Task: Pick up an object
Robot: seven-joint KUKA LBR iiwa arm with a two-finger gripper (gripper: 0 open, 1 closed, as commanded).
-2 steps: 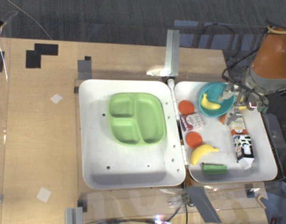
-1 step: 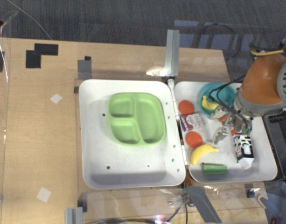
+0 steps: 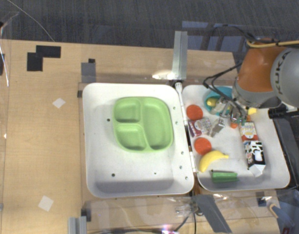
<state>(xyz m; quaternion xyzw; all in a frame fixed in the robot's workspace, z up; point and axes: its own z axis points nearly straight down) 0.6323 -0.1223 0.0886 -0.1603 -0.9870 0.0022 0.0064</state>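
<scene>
The gripper (image 3: 221,117), fingers spread and holding nothing, hung low over the right bin (image 3: 276,179); next it needed centring on the red ball (image 3: 194,112) at nine o'clock.

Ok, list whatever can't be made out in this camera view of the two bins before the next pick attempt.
- Gripper: its tip blurs into the clutter beneath it in the right bin.
- Teal bowl: partly covered by the arm, so its contents are unclear.
- Small packet: print too small to read.
- Carton: label too small to read.
- Arm: cut off by the right edge.
</scene>
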